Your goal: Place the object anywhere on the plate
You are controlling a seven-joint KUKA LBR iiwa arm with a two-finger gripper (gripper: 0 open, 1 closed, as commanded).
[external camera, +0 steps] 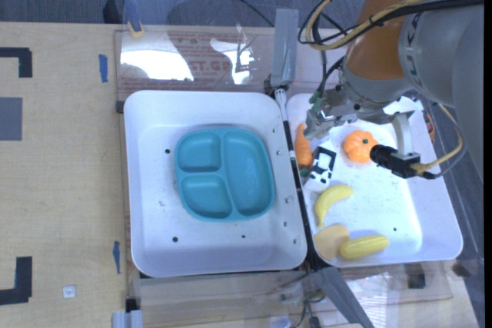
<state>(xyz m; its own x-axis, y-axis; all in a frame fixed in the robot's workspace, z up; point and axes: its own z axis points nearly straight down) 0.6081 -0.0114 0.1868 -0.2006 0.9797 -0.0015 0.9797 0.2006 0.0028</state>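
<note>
2 shallow white bins are seen side by side on the counter (pixel 54 188). In the left bin (pixel 146 242) a teal plate (pixel 225 173) with 3 compartments is laid flat, near the middle, with nothing seen on it. In the right bin (pixel 430 219) several toy foods are spread. An orange carrot-like piece (pixel 304 152) is seen at the bin's left wall, close to the divider between the bins. A round orange fruit (pixel 357 146) is set to its right, near the middle of the bin's far half. A yellow banana (pixel 333 199) is laid below these, and nearer the front edge a pale slice (pixel 329 240) is touched by a yellow corn cob (pixel 363 246). A small black and white tag (pixel 321 167) is seen just beside the carrot-like piece. The grey arm (pixel 438 42) is reached in from the right, and the jaws (pixel 317 124) are held over the far left part of the right bin, just above the carrot-like piece; whether they are spread or pressed together cannot be told, and nothing is seen pinched between them.
</note>
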